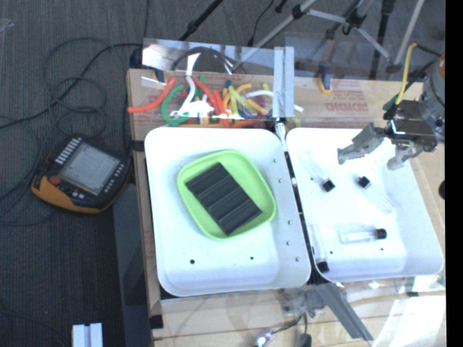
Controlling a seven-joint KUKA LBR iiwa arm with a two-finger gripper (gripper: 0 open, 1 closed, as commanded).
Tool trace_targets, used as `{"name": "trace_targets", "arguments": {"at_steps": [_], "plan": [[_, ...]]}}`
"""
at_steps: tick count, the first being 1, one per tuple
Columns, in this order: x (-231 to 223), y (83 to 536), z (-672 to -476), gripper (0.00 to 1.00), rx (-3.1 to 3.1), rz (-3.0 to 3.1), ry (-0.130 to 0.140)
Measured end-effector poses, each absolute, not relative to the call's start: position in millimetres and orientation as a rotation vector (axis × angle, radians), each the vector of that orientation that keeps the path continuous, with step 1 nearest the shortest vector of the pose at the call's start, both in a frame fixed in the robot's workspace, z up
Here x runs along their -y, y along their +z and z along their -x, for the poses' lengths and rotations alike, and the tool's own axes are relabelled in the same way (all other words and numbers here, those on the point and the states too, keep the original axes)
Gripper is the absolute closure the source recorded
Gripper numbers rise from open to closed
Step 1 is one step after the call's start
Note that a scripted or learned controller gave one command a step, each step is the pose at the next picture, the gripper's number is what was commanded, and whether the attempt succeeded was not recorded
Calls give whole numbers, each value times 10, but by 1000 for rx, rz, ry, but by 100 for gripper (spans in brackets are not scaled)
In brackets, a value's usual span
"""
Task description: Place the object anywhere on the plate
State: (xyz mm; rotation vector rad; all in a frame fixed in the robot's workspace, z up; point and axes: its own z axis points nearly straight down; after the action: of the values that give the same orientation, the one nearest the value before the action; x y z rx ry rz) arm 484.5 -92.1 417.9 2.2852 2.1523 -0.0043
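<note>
Already apart: block [222,198], gripper [377,152]

Ridged block [223,197] on plate [262,180] in left bin [173,251]; vial [362,233] in right bin [419,255].

A teach pendant [79,174] is lying on the dark carpet to my bins' left; colourful cables [210,100] are tangling behind them, and tripod legs [340,13] are standing beyond.
</note>
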Motion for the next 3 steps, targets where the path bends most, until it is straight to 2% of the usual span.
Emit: {"name": "trace_targets", "arguments": {"at_steps": [3], "plan": [[922,4179,-4845,0,-2152,-2285,-4]]}}
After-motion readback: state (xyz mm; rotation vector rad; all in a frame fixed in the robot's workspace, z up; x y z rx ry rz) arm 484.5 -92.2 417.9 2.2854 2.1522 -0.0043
